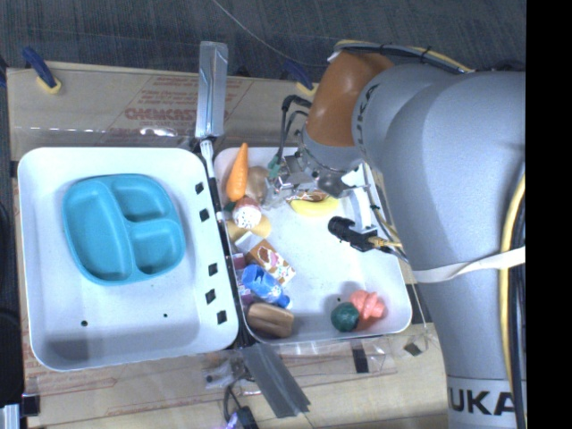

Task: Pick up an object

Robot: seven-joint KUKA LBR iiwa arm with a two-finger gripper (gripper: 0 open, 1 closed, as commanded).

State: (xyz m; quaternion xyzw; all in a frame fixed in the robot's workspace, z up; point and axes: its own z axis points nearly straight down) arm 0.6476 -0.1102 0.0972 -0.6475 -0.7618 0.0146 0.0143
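Note:
My gripper [284, 182] hangs low over the far end of the right bin [393, 284], under the grey arm and its orange band. Just left of it lie an orange carrot [237, 172] and a beige piece [257, 182]. A yellow banana-like piece [313, 206] lies right beside it on the near side. The view does not let me see anything held in the gripper.
Along the right bin's left wall lie a white ball with red spots [247, 214], a colourful packet [273, 262], a blue item [259, 284] and a brown bread roll [271, 320]. A green ball [344, 317] and a pink piece [368, 305] lie near the front. The left bin [54, 329] holds a blue divided plate [123, 225].

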